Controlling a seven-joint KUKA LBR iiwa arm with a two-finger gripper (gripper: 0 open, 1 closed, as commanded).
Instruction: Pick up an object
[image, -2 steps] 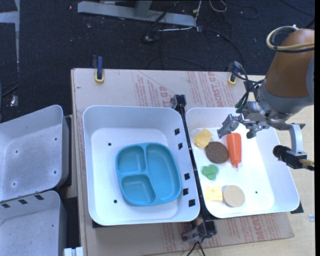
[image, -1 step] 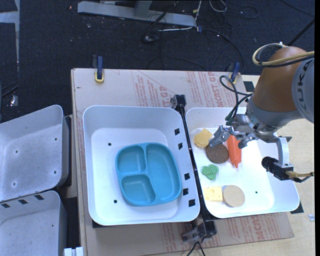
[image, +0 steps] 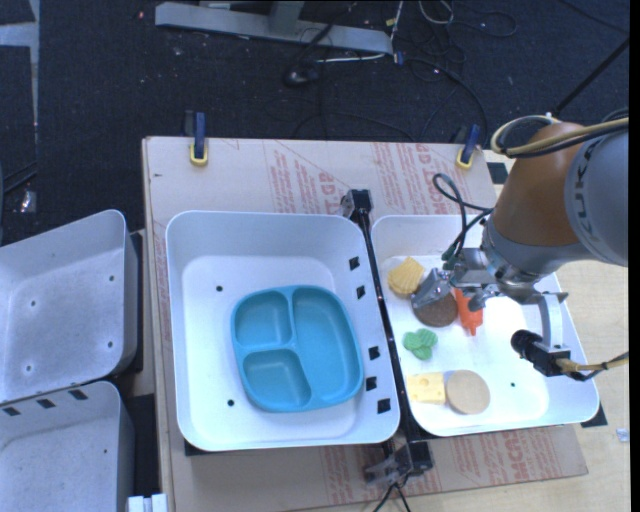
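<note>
My gripper (image: 452, 292) hangs low over the right bin (image: 570, 400), reaching in from the right below the arm's orange band. Directly under it lie a brown round piece (image: 437, 312) and an orange carrot-shaped piece (image: 470, 316), both partly covered by it. I cannot tell whether it touches either one. A yellow ridged piece (image: 405, 276) lies just to its left. A green piece (image: 420, 343) sits below the brown one. Near the bin's front lie a yellow cheese block (image: 427, 388) and a tan round disc (image: 466, 391).
The left bin (image: 200, 250) holds a blue divided plate (image: 296, 347). A black divider (image: 378, 300) runs between the two bins. A black cable fitting (image: 535, 350) hangs from the arm over the right bin's right side. White trays (image: 60, 290) sit off the bench at left.
</note>
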